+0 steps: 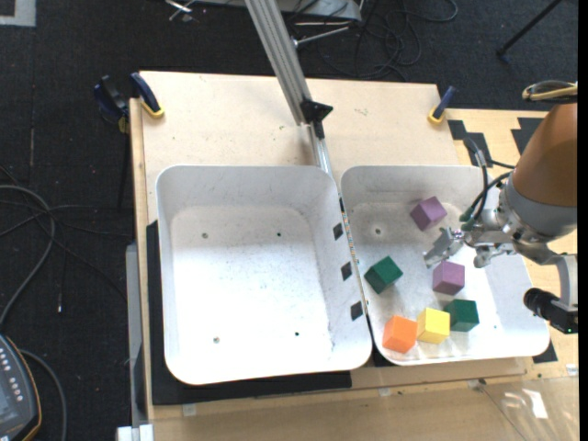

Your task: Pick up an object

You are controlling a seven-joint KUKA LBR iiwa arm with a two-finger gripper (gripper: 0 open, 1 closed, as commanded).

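No writing is legible. Matte cubes lie in the right bin [404,177]: two purple [428,212] [448,277], two green [383,273] [464,314], with yellow [435,323] and orange [400,333] at its near edge. The gripper [457,246] hangs just above the nearer purple cube; whether it grips anything cannot be told.

Open floor is offered across the left bin [243,274]. The right bin [386,191] is crowded: two purple cubes [428,213] [448,277], two green cubes [383,273] [464,314], a yellow cube [435,324] and an orange cube [400,333]. The yellow cube seems pressed against its neighbours. Room is left along the back wall.
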